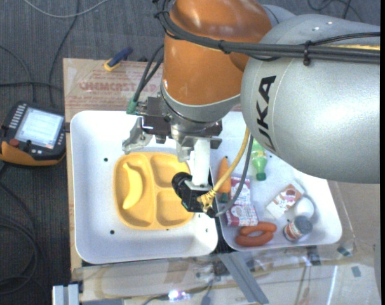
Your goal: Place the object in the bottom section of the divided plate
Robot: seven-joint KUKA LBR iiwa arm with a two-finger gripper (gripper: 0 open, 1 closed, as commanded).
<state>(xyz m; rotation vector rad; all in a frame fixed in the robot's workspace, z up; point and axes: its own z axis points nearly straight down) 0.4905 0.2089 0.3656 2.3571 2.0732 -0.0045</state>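
Observation:
A yellow divided plate (145,219) lies in the left white bin (91,170). A yellow banana (133,187) rests in the plate's long left section. The two sections on the plate's right side hold nothing that I can see, though the arm covers part of them. My gripper (143,134) hangs just above the plate's far edge, under the large orange wrist. The wrist hides most of it.
The right white bin (327,229) holds a carrot (223,172), a green bottle (260,164), a pink packet (243,210), a red sausage (256,234), a small can (295,228) and a white and red packet (284,201). A teach pendant (31,134) lies left of the bench.

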